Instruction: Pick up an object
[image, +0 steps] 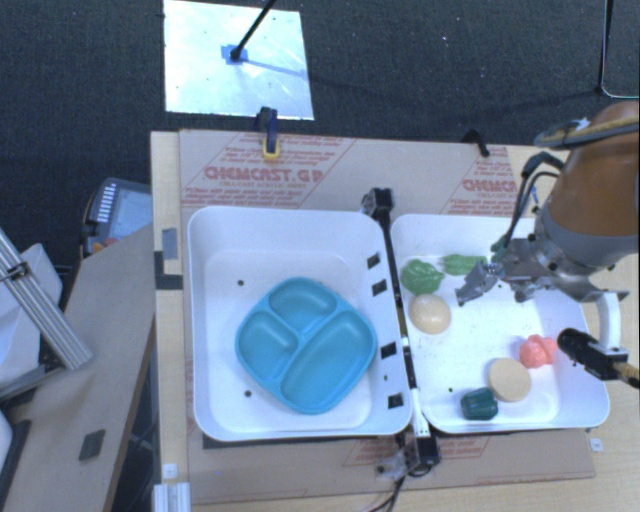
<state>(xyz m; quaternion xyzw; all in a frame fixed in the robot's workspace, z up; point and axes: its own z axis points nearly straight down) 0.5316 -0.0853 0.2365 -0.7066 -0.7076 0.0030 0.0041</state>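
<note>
You are at the approach step: the gripper (478, 283) hangs over the right bin (590, 405), nothing between its fingers, which look parted. Candidates sit close: green pieces (421, 275) just left of it, a cream egg (430, 314) below. Next move calls for lowering squarely over one object, then closing. Readable print on the board (300, 165) behind: "CHEMCAST GP"

Bare floor shows mid right bin (590, 405), between the cream ball (431, 314) and pink toy (538, 351); green pieces (422, 275) crowd the far-left corner.
</note>
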